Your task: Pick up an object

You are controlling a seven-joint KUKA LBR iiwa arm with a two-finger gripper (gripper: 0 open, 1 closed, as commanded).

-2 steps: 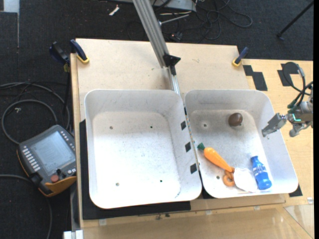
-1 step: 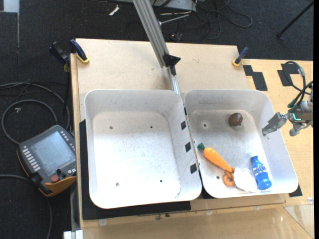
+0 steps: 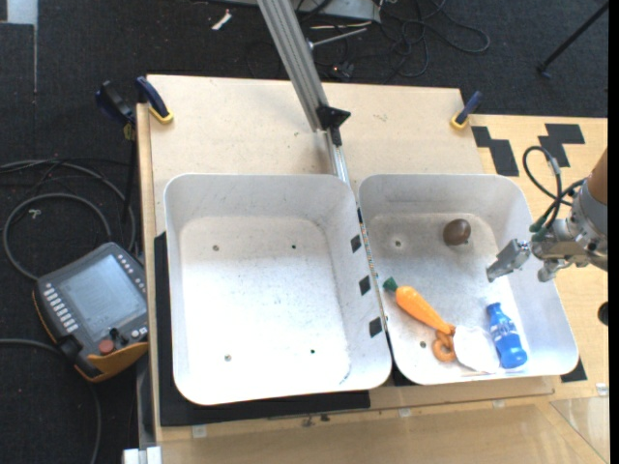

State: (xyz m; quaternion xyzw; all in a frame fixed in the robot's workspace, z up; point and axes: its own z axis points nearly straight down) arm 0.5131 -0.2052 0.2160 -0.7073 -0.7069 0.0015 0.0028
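The right bin [image 3: 426,193] holds a brown ball [image 3: 456,231] near its back, an orange carrot toy [image 3: 421,305] with a green top, a small orange ring [image 3: 443,348], a white flat piece [image 3: 472,350] and a blue bottle [image 3: 505,334] at the front right. My gripper [image 3: 527,264] hangs over the bin's right side, to the right of the ball and above the bottle. Its fingers [image 3: 505,259] are spread open with nothing between them.
The left bin [image 3: 193,201] sits beside the right one, with a metal rail [image 3: 295,51] slanting down to the divide between them. A teach pendant [image 3: 92,303] lies off the bench at the left. Clamps mark the bench's back corners.
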